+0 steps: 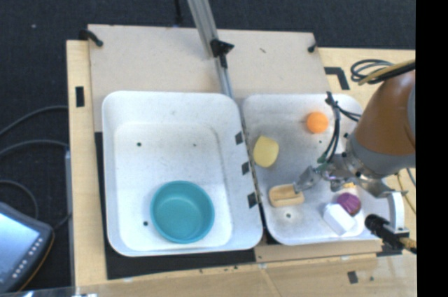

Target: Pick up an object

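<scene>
At the far left, the left shallow white bin [126,113] holds a round teal plastic bowl [183,211], which sits upright near the bin's front wall. A slanted grey metal rail [199,5] runs down from the top to the seam between the two bins. In the right shallow white bin [280,110], a pale yellow rounded object [265,150] lies just beside the left wall, and a tan wooden block [286,195] lies below it, towards the front. The two-finger gripper [308,180] hangs low just right of that block, its tips close to the block's right end; contact cannot be confirmed, nor how wide it stands. A small orange ball [317,122] rests further back. A purple rounded object [348,203] touches a white block [339,218] near the front right corner, under the grey arm with its orange band [388,113]. No writing is legible.
</scene>
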Motion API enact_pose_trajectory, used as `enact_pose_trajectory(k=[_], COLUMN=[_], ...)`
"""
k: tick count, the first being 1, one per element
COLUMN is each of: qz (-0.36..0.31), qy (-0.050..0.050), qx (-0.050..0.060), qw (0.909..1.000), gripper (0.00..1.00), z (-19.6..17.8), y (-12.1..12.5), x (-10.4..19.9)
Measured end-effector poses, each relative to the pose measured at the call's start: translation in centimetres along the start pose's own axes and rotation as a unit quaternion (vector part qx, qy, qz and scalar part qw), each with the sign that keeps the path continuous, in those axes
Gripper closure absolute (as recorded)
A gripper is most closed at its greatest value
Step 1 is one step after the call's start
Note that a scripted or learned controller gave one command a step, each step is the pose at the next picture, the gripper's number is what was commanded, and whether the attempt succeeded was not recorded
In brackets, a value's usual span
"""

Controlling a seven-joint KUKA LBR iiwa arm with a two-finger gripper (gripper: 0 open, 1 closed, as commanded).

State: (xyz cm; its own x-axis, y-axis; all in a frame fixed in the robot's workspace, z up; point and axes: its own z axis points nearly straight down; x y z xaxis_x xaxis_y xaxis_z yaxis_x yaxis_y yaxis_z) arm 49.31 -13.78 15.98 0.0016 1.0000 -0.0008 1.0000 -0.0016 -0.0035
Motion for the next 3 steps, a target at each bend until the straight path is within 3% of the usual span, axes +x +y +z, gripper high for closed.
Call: enact_pose_trajectory(k=[1,2,3], qz=[0.000,0.002,-0.003], qy=[0.000,0.000,-0.001], qx=[-0.001,-0.005,-0.005], qw=[1.0000,1.0000,1.0000], gripper=[0.00,1.00,1.00], z=[5.2,3.9,-1.2], y=[0.0,0.2,1.4], x=[-0.1,-0.1,0.0])
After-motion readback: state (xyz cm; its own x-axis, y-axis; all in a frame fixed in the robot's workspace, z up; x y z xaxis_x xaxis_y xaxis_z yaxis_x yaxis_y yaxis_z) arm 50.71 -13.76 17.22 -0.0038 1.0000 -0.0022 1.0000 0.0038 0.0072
